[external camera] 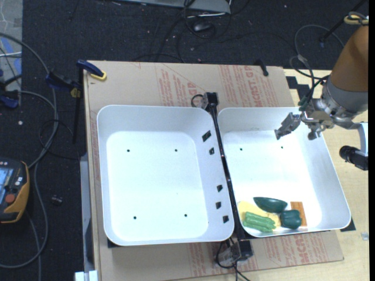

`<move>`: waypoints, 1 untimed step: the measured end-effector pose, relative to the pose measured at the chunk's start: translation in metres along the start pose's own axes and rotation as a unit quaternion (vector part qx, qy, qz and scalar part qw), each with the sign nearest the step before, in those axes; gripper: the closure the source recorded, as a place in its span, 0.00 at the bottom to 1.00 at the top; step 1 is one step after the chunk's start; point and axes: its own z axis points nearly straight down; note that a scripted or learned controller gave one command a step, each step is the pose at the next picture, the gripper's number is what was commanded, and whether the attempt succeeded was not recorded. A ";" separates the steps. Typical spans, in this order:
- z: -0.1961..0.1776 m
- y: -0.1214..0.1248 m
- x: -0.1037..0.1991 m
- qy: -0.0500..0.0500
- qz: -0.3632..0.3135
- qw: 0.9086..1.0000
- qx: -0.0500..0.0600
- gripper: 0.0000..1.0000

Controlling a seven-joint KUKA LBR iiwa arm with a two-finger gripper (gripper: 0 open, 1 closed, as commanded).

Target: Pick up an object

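On the bench, taking the right bin as the landmark, items listed from largest to smallest:

1. Cardboard sheet: lies under the right bin and reaches past it on all sides.
2. Left bin: white, shallow, butted against the right bin's left wall.
3. Arm: grey with an orange band, reaching in over the right bin's far right corner.
4. Gripper: hangs above the right bin's far end, well apart from the objects. Two fingers show with a clear gap between them and nothing in that gap, so it reads as spread and unloaded.
5. Dark green lid-like piece: in the right bin's near end, resting partly on a pale yellow flat piece.
6. Light green ridged object: at the near wall, touching the yellow piece. Judged light, stiff plastic; its long, narrow body suits a pinch across the short width, at mid-length.
7. Teal lump: just right of the ridged object, rounded and likely to slip.
8. Orange tile: flat behind the teal lump, poor purchase.

All candidates crowd one corner; the near wall limits finger clearance.
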 end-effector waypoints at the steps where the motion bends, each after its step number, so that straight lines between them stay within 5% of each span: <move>1: -0.002 0.001 0.000 0.000 0.000 1.000 -0.002 0.00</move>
